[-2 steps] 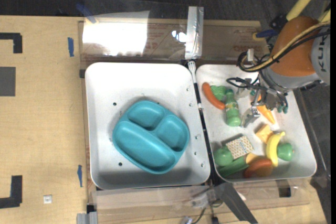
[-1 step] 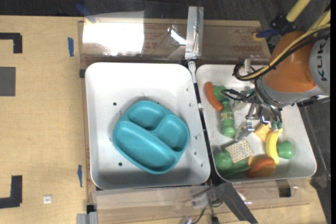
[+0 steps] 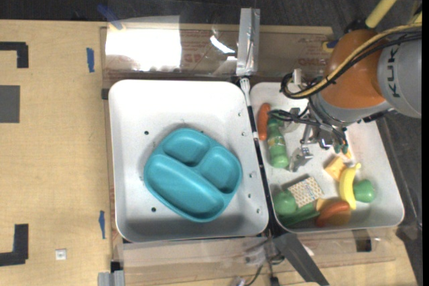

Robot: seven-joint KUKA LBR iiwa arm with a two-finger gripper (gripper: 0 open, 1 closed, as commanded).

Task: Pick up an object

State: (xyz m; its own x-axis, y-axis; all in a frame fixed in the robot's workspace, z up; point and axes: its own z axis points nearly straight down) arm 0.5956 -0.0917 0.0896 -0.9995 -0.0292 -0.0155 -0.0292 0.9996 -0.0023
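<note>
We log: gripper point(image 3: 315, 143) over the right bin point(image 3: 389, 204), centre-right of frame, finger state indiscernible; banana point(image 3: 348, 185) lower right; teal tray point(image 3: 193, 173) in left bin point(image 3: 127, 144).

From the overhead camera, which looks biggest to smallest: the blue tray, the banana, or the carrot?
1. Blue tray, by far the largest.
2 and 3. Banana and carrot look alike in size; I won't rank them.

A teal 3-compartment tray point(image 3: 193, 173) is lying in the left white bin point(image 3: 127, 110) on the tan surface point(image 3: 50, 144).
</note>
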